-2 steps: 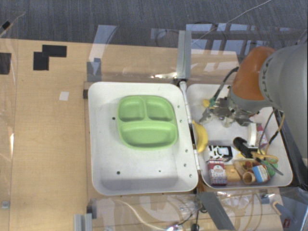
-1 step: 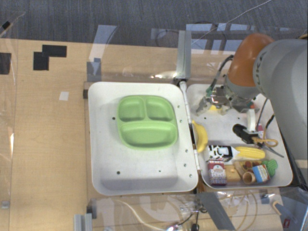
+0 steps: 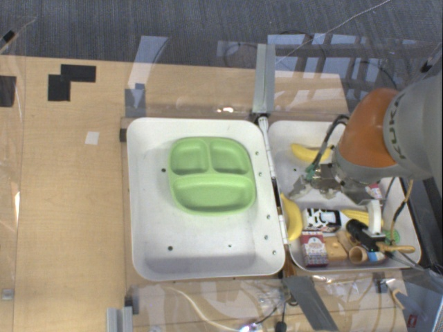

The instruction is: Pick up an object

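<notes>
Nearest to the camera, just below the end effector (image 3: 313,182), the small things are lying crowded in the right bin (image 3: 280,138): a red box (image 3: 315,249), a black-and-white card (image 3: 323,218), a brown tube (image 3: 359,254) and a yellow banana (image 3: 293,218) against the bin wall. This crowding is the danger, I think: the end effector could be closing on two things together, or pushing one away, or catching the edge between the bins. The end effector is hanging low over this bin. How far it is opening, I cannot tell, and nothing is visibly held. Just behind it, another yellow piece (image 3: 306,151) is lying. To its left, well apart, a green divided plate (image 3: 210,174) is resting in the left bin (image 3: 149,206) on the desk (image 3: 62,206).
</notes>
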Robot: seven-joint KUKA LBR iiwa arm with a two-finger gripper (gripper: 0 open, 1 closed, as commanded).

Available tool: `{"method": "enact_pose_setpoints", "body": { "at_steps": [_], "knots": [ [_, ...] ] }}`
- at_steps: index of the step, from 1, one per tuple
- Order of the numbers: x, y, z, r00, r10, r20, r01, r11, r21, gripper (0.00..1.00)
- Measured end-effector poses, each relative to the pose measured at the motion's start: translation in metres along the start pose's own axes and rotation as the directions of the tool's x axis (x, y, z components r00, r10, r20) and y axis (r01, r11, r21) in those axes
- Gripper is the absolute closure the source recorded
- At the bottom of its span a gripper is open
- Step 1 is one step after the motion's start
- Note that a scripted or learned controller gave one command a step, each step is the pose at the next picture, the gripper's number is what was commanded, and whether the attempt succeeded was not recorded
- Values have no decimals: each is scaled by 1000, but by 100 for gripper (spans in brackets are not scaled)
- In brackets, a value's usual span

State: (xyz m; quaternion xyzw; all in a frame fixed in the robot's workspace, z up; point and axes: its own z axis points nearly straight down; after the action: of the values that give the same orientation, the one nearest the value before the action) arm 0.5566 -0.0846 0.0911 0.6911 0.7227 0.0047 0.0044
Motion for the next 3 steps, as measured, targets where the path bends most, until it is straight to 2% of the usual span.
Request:
{"method": "enact_pose_setpoints", "body": {
  "at_steps": [1,2,3],
  "knots": [
    [-15,67,2,1000,-28,2,28,1000,-1,0],
    [-18,109,5,1000,-26,-3,26,999,28,0],
    [-17,111,-6,999,-33,-2,33,999,24,100]
  ]
}}
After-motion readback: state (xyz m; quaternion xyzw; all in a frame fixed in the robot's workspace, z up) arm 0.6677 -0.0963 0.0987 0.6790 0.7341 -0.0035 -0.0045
